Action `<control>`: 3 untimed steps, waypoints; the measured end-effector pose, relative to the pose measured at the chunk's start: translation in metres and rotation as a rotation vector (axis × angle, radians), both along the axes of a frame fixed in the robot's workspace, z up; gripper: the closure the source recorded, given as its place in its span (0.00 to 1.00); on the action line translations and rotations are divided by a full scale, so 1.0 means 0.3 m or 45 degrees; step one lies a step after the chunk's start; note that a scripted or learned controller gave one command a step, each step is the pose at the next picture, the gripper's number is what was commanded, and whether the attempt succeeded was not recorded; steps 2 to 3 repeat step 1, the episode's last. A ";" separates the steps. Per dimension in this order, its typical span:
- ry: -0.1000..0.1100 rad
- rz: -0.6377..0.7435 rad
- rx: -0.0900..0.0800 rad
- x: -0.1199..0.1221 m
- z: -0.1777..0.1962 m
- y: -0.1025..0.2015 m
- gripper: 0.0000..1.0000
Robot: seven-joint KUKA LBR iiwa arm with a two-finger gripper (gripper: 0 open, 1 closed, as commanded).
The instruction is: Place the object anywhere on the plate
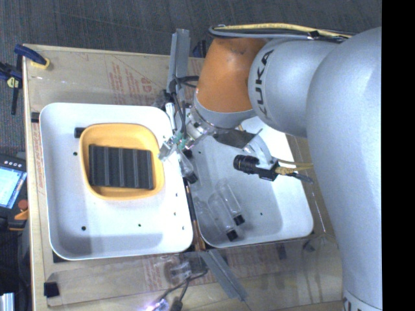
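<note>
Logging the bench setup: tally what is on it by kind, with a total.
White bins: 2, left and right
Yellow plate with dark ridged insert: 1
Clear bottle with black cap: 1
Total: 4

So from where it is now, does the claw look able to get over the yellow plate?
Probably yes. The claw hangs at the divide between the bins, right by the yellow plate in the left bin. Nothing stands between them, and the plate's dark ribbed centre lies open from above.

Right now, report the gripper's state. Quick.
Gripper: over the inner edge of the left bin, beside the yellow plate; open or shut cannot be told, and no object is visible in it.
</note>
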State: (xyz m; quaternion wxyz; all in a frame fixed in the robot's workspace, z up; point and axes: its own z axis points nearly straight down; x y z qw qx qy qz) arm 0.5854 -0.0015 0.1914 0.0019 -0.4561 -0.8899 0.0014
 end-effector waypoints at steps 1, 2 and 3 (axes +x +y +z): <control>0.000 0.000 0.000 0.000 0.000 -0.001 0.00; 0.000 0.000 0.000 0.000 0.000 -0.001 0.00; 0.000 0.000 0.000 0.000 0.000 -0.001 0.00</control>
